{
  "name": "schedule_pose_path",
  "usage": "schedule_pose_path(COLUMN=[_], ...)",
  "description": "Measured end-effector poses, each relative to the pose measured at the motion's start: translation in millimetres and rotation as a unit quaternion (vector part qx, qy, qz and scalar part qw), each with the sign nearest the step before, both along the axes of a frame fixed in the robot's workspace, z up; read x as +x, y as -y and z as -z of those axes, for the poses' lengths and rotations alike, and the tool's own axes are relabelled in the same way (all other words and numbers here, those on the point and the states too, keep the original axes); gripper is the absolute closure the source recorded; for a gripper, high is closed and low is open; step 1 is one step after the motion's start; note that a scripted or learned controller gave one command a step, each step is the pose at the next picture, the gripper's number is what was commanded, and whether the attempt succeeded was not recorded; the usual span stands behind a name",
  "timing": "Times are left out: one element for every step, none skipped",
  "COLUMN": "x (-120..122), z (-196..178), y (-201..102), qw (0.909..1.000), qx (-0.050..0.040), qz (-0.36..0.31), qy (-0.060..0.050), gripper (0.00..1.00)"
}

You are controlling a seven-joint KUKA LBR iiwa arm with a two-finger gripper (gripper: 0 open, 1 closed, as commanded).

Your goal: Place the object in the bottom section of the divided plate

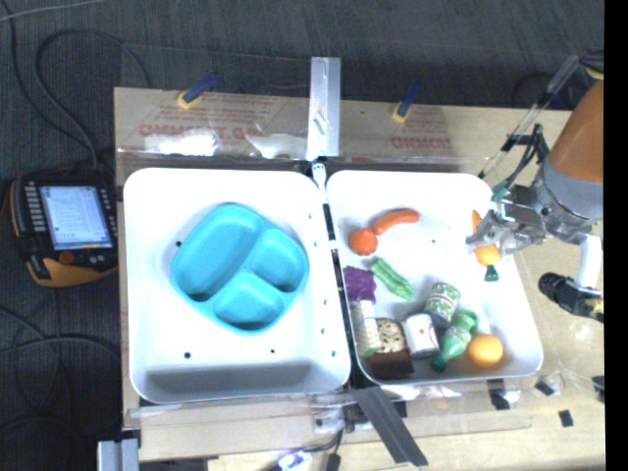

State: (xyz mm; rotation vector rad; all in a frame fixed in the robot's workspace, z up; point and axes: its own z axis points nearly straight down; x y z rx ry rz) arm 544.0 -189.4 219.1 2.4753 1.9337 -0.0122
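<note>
A blue divided plate [240, 263] lies in the left bin [157, 361], with its single lower section [250, 307] nearest the bin's front. My gripper [491, 237] hangs over the right edge of the right bin [520, 307], far from the plate. A small orange toy with a green tip [488, 256] sits between its fingers and hangs just below them, lifted off the bin floor.
The right bin holds an orange sausage [395, 220], a red tomato [363, 241], a green pod [392, 278], purple grapes [359, 283], a can [442, 302], a green bottle [454, 340], an orange ball [485, 349] and a brown box [383, 340]. A raised wall [334, 273] divides the bins.
</note>
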Motion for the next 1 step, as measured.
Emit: schedule_pose_path(x=[26.4], z=[-12.0], y=[-47.9], qw=[0.9995], qx=[0.001], qz=[-0.03], qy=[0.0], gripper=[1.0])
